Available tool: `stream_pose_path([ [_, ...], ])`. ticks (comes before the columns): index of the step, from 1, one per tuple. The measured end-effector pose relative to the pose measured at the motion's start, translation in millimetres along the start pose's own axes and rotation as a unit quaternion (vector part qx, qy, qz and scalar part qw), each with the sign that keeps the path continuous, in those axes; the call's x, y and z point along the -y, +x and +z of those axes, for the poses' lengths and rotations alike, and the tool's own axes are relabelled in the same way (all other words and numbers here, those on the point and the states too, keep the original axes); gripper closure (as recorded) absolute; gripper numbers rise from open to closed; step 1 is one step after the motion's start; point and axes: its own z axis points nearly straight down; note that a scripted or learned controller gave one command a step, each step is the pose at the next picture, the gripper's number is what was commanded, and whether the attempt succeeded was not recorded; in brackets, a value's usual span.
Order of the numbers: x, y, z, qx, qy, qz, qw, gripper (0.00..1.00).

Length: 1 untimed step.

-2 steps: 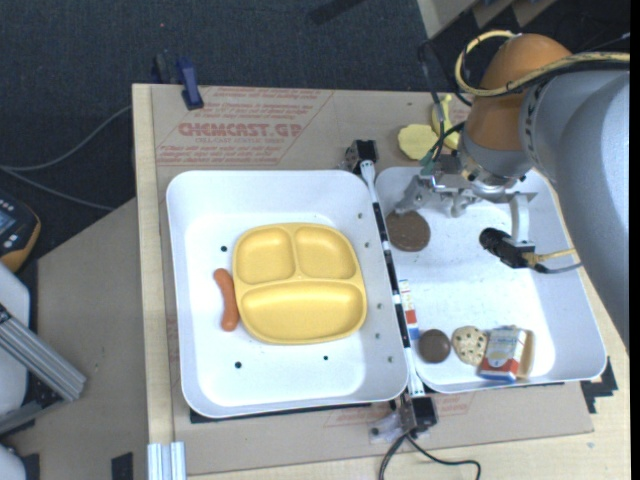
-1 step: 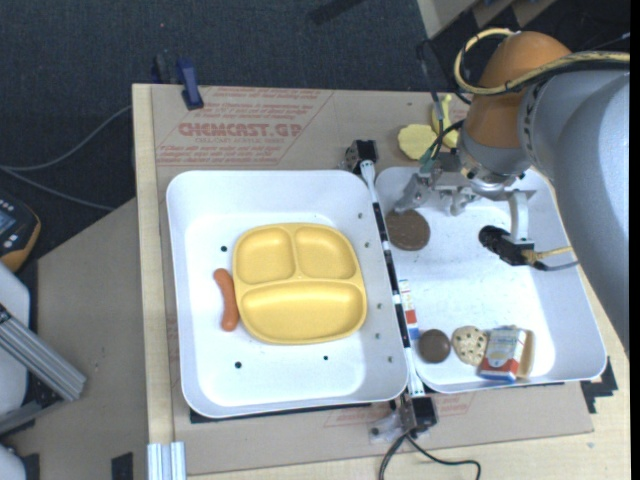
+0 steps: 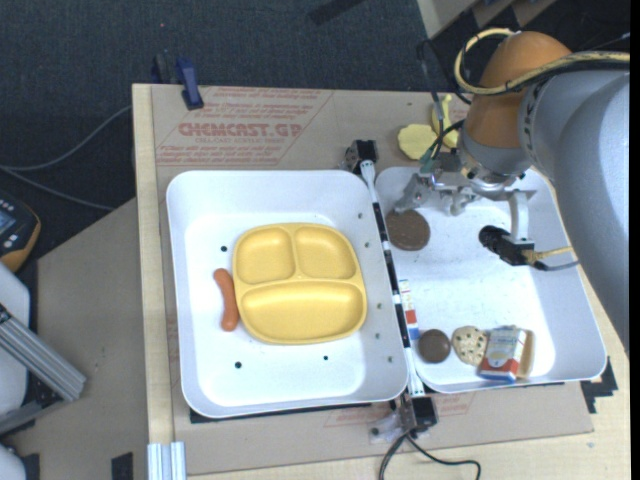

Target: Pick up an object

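Brown cookie (image 3: 407,231) lies half-hidden beneath the claw (image 3: 440,196).

The left bin (image 3: 190,268) held a yellow divided plate (image 3: 298,282) with a small sausage (image 3: 227,299) just beside its left edge. In the right bin (image 3: 560,338), the pincer (image 3: 440,196) hung near a brown disc (image 3: 408,231); a dark cookie (image 3: 434,345), a pale cookie (image 3: 468,344) and a small carton (image 3: 504,353) lay along the near wall.

Two white bins, left (image 3: 190,268) and right (image 3: 560,353), are set side by side on the bench (image 3: 250,128); a blue clamp (image 3: 188,83) is fixed at its far edge.
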Motion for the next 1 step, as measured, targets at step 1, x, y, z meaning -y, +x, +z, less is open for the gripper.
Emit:
stream_pose_path([
  [1, 0.0, -0.2, 0.0, 0.0, 0.0, 0.0, 1.0, 0.0],
])
